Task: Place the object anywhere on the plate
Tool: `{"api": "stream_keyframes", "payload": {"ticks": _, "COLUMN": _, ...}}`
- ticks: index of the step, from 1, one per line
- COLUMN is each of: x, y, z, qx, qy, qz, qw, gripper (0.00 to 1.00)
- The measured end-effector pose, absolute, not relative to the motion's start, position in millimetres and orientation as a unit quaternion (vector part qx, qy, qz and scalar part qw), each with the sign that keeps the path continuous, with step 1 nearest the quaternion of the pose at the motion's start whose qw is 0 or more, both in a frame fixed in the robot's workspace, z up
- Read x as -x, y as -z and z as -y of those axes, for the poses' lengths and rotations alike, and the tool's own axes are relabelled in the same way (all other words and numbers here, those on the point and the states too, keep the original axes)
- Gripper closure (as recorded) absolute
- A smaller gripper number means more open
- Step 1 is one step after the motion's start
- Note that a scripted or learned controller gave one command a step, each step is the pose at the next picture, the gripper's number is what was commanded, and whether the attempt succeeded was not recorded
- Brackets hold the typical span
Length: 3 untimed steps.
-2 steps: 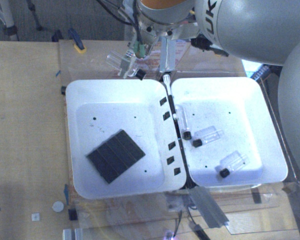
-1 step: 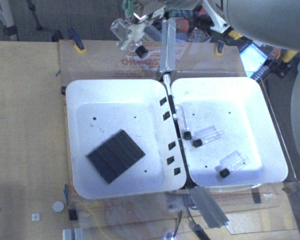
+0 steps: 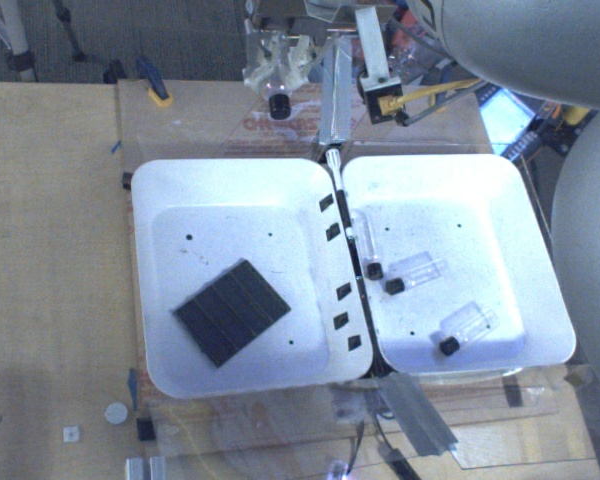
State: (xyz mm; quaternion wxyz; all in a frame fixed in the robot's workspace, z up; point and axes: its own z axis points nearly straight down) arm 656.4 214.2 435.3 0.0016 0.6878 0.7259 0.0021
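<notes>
You had the gripper (image 3: 279,80) at the top of the frame, above the bench behind the bins, left of centre. Its jaws were closed narrowly on a clear vial (image 3: 278,104), which hung with its black cap pointing down. The plate (image 3: 232,311), a dark square slab turned cornerwise, lay flat in the left bin (image 3: 170,193), toward its lower left, well apart from the gripper. In the right bin (image 3: 500,183) you had three more vials: one (image 3: 368,251) along the left wall, one (image 3: 413,269) just beside it, and one (image 3: 464,325) lower right of those. The arm (image 3: 520,18) filled the upper right corner.
</notes>
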Motion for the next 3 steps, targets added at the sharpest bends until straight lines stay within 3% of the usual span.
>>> {"api": "stream_keyframes", "payload": {"ticks": 1, "x": -667.1, "y": -435.0, "z": -199.9, "qx": -0.929, "qy": -0.0023, "qz": -0.369, "qw": 0.000, "gripper": 1.00}}
{"api": "stream_keyframes", "payload": {"ticks": 2, "x": -657.0, "y": -435.1, "z": -225.6, "qx": -0.886, "qy": 0.0007, "qz": -0.464, "qw": 0.000, "gripper": 1.00}}
{"api": "stream_keyframes", "payload": {"ticks": 3, "x": -666.0, "y": -435.0, "z": -218.2, "qx": -0.660, "qy": 0.0009, "qz": -0.751, "qw": 0.000, "gripper": 1.00}}
